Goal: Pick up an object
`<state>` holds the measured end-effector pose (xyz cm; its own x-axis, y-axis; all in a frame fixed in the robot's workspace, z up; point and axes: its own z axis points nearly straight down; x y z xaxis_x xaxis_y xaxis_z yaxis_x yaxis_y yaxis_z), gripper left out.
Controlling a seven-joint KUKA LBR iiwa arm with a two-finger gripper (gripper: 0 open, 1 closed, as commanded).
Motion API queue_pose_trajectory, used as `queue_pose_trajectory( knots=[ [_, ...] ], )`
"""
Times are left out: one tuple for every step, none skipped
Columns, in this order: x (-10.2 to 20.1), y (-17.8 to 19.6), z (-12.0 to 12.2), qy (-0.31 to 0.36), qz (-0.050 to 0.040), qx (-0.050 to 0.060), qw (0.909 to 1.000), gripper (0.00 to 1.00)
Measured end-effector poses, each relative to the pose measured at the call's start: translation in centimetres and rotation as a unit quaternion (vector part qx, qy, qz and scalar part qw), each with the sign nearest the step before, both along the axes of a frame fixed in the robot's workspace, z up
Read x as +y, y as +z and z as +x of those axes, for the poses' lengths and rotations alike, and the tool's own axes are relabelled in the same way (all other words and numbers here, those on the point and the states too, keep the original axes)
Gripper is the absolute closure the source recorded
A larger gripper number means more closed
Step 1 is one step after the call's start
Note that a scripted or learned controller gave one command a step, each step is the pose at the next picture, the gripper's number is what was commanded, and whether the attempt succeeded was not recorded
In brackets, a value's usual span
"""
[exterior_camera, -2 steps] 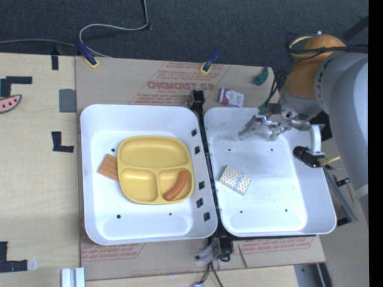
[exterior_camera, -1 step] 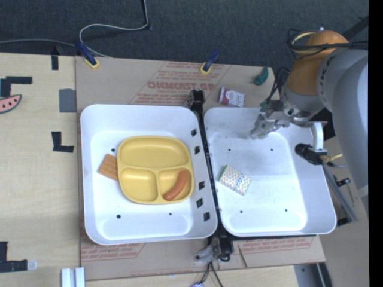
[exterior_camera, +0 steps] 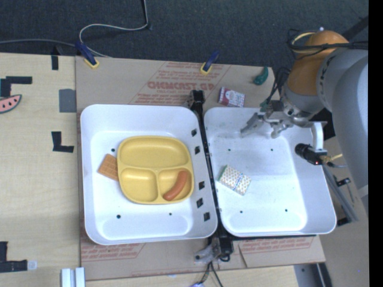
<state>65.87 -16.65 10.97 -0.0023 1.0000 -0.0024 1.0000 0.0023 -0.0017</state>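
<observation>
**Technician:** Cardboard sheeting covers the surface (exterior_camera: 251, 76) under two white bins. Locate the pincer (exterior_camera: 263, 126) first: it sits over the far-left part of the right bin (exterior_camera: 311, 217), fingers spread apart, with nothing between them.

**Operator:** Where is the object you want me to watch?

**Technician:** In the right bin you have one candidate, a small patterned packet (exterior_camera: 235, 180), lying flat near the bin's left wall and well apart from the pincer. The left bin (exterior_camera: 96, 220) holds a yellow divided tray (exterior_camera: 143, 154) with a sausage (exterior_camera: 176, 186) in its lower-right compartment, and a cracker-like piece (exterior_camera: 108, 167) just beside the tray's left edge.

**Operator:** What should I expect to fail?

**Technician:** Judge three risks. First, the packet lies flat and looks thin; if the fingers come down too high, you will likely see them close on air. Second, it rests close to the divider between the bins, so a misaligned descent could drive one finger onto the wall or push the packet against it. Third, a soft wrapper may crumple or slide out of a partial grip during lifting.

**Operator:** And the small box (exterior_camera: 231, 97) outside the bins?

**Technician:** It sits on the cardboard beyond the right bin's far rim. Treat it as out of reach.
</observation>
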Motion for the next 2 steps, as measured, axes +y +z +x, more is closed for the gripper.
queue_pose_trajectory(
  knots=[
    [2.2,-2.3,-8.7,-0.001,0.0009,-0.001,1.0,0.0],
    [5.0,-2.4,1.1,0.0,0.0011,-0.003,1.0,0.0]
  ],
)
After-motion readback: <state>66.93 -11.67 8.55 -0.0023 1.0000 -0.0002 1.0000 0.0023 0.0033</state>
